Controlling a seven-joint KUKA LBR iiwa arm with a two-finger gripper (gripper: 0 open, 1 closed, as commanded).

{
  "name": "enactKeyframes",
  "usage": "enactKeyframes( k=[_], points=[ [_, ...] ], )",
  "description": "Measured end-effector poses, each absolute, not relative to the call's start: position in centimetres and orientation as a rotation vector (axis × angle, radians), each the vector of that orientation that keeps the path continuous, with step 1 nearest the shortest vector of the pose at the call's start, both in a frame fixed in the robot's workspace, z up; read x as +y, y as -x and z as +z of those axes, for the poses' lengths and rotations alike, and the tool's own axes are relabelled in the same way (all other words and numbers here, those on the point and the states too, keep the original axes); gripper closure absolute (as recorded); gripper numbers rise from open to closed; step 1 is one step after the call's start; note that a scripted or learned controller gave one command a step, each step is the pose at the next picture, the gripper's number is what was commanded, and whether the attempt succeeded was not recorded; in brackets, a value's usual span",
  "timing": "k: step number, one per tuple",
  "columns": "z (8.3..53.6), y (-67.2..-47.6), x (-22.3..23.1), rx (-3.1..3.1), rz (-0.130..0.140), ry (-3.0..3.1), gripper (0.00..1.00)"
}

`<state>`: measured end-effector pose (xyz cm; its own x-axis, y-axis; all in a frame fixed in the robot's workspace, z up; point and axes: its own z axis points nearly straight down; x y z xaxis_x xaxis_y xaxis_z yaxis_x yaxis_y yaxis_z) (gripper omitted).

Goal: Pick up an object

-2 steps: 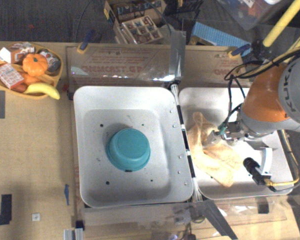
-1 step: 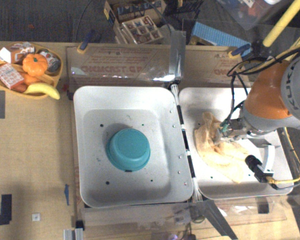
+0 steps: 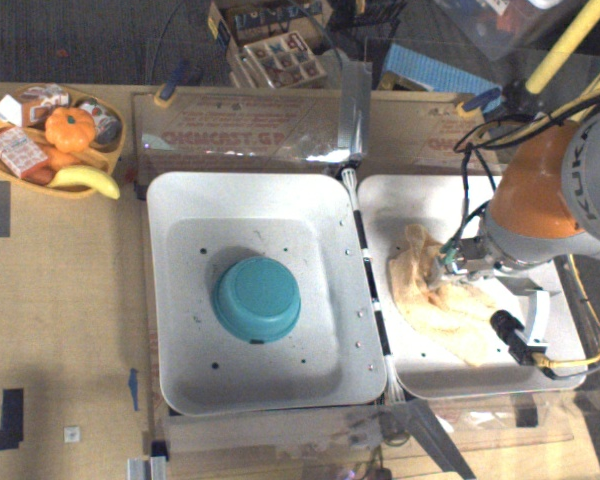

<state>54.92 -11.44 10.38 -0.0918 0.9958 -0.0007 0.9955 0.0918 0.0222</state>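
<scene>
Cream, crumpled cloth (image 3: 435,303) is lying in the right white bin (image 3: 380,200) under the claw (image 3: 448,268), whose grip I cannot tell, while a round teal bowl (image 3: 258,298) is sitting upside-down in the left bin (image 3: 170,268).

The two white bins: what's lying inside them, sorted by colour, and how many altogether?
Teal: 1, the upturned bowl in the left bin.
Cream: 1, the crumpled cloth in the right bin, at the gripper.
Total: 2.

The gripper (image 3: 446,270) fingers are too small to read, and the arm (image 3: 545,203) hides the cloth (image 3: 430,303) behind them.
</scene>
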Motion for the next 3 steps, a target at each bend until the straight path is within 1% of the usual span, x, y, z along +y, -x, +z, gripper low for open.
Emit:
enactKeyframes(
  k=[1, 2, 3],
  points=[
    [9.5, -57.0, -11.6, 2.609, 0.012, -1.716, 0.00],
    [10.5, -57.1, -11.9, 2.599, 0.018, -1.722, 1.00],
    [18.6, -66.2, -6.1, 2.914, 0.002, -1.158, 1.00]
  ],
)
